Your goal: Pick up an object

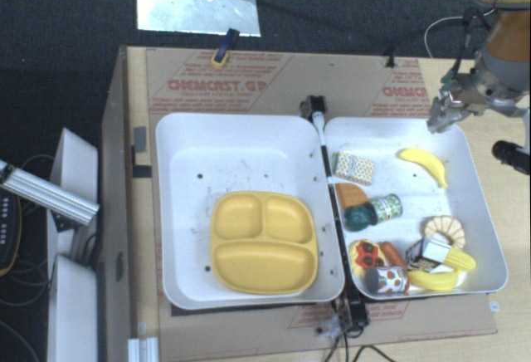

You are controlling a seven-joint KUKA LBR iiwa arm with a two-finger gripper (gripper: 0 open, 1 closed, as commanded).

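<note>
Hovering upper right over shallow white plastic right bin, grey two-finger gripper, apparently positioned toward curved yellow toy banana; claw state indiscernible.

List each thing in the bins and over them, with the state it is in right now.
gripper: above the right bin's far rim, holding nothing visible
yellow divided tray: flat in the left bin
banana: lying loose, apart from the rest
green can: on its side
checkered packet: lying flat
corn cob: lying in the near-corner pile
right bin: holds all the small items
</note>
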